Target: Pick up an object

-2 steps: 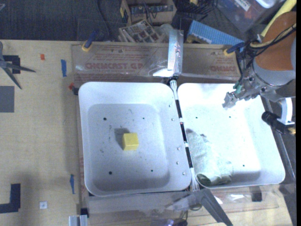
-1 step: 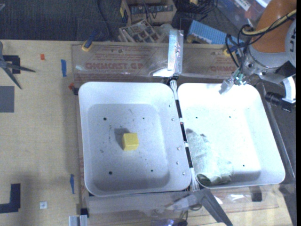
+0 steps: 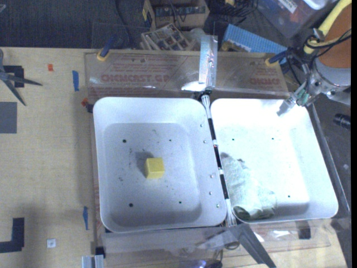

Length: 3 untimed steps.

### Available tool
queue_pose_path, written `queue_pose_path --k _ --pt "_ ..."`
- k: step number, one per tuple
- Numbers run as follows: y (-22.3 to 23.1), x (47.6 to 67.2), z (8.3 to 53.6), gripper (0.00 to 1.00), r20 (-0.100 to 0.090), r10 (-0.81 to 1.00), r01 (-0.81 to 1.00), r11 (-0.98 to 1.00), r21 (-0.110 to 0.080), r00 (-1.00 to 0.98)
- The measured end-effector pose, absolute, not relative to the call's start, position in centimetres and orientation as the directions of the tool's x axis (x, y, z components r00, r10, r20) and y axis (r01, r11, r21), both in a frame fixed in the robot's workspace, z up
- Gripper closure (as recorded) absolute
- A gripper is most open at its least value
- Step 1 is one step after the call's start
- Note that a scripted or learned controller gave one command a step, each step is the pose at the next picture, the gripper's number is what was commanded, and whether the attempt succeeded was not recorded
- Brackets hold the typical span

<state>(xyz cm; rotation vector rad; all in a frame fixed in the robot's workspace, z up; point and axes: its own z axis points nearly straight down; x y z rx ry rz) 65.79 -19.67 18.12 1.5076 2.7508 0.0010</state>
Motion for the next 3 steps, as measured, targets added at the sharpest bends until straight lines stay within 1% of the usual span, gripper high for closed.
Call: queue_pose_path --k 1,2,3 --pt "-22.2 66.8 18.2 1.00 -0.005 0.778 0.778 0.628 0.003 -0.628" --pt "-16.0 65.0 16.2 1.00 -0.001 0.560 0.560 0.829 0.002 -0.829" --pt "-14.3 61.3 17.4 1.00 -0.001 0.568 0.568 0.823 0.002 -0.823"
